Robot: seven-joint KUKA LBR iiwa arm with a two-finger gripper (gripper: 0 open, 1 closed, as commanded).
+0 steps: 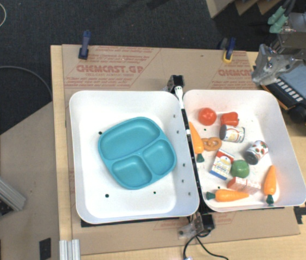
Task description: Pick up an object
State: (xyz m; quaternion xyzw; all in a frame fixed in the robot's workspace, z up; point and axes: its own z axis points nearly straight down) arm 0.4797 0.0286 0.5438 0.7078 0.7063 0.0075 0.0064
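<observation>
From the camera above the table (142,58), two shallow white bins lie side by side. The left white bin (88,145) carries a teal three-compartment plastic plate (136,152) near its centre. The right white bin (283,145) carries a scatter of small toy foods: a round red tomato (207,115) toward twelve o'clock, a red pepper-like piece (229,118) just beside it, a small labelled can (233,134), an orange carrot (196,140) along the nine o'clock wall, a green ball-like fruit (240,169) near centre, a small white and blue carton (222,164) touching it, and two more orange carrots, one (230,195) at six o'clock and one (270,181) at four o'clock.

The hand (269,64) hangs outside the right bin, off its one o'clock corner, well apart from every toy; I cannot tell whether it is open or closed.

These toys look light, stiff and smooth, likely slippery plastic. The tomato seems a fair pick: it stands apart, and a grip across its widest middle should hold.
</observation>
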